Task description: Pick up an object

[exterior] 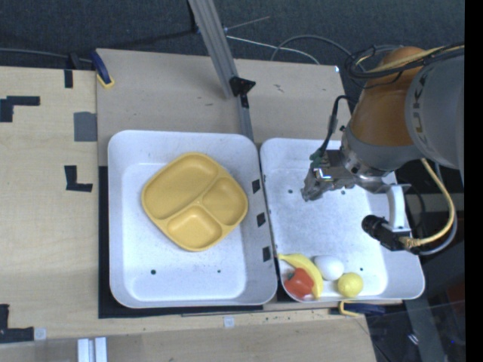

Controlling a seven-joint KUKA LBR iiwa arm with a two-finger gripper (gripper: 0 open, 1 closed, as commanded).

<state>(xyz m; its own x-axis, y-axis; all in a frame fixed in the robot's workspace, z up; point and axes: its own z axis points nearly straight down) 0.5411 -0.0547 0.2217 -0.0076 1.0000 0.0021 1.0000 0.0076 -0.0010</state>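
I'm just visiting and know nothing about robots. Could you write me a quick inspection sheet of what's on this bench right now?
Surface: wooden bench bearing a left bin and a right bin.
Job's things: banana, red fruit, white ball and yellow ball, clustered in the right bin's near corner.
Clutter: yellow divided plate in the left bin.
Grippers: gripper over the right bin, apart from the fruit, holding nothing visible.
Cables: yellow cable looping by the arm.
Surroundings: dark floor beyond the bench.

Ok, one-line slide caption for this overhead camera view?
Gripper above right bin, small toys clustered in its near corner; yellow divided plate in left bin.
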